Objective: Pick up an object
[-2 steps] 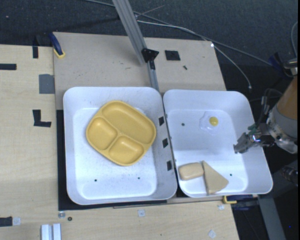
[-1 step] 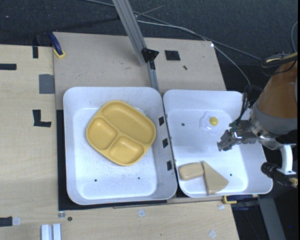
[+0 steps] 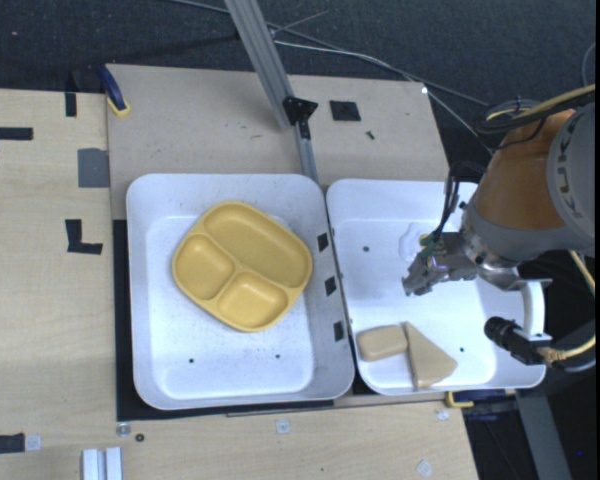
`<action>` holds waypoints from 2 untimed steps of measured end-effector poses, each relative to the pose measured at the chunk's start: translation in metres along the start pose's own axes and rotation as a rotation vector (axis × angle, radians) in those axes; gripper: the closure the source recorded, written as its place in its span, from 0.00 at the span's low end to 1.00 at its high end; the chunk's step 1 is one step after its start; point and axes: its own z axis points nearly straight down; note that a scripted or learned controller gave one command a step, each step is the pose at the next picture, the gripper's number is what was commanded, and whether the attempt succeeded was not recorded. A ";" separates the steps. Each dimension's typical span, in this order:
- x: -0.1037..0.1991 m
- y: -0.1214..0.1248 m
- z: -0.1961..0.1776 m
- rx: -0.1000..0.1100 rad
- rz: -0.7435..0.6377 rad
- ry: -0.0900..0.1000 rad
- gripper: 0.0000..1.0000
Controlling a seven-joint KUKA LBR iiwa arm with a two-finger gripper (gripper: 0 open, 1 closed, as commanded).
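Left bin (image 3: 145,268): holds a yellow three-compartment tray (image 3: 242,265), lying flat near the bin's middle, corners turned diagonal to the walls. Nothing else in there with it.

Divider wall between the bins, then the right bin (image 3: 380,203). Along its near wall lie two tan pieces: a rounded block (image 3: 381,343) and, touching its right side, a wedge (image 3: 429,358) with its point toward the bin's far wall.

Above those, nearer the bin's middle, the gripper (image 3: 418,280) hangs low over bare white floor. It is small and dark against the wrist; whether the fingers are spread or closed I cannot tell. Nothing visible is caught between them.

Key relation: the block lies toward the near wall and slightly toward the divider from the gripper; the wedge lies almost straight toward the near wall. Both are near, not touching it. The block's long axis runs roughly parallel to the near wall, so a grasp across its short side looks likeliest.

The arm (image 3: 525,193), orange-banded, fills the bin's right edge.
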 end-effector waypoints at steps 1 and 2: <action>0.044 0.016 -0.014 -0.001 0.000 -0.001 1.00; 0.088 0.032 -0.024 -0.001 0.000 -0.001 1.00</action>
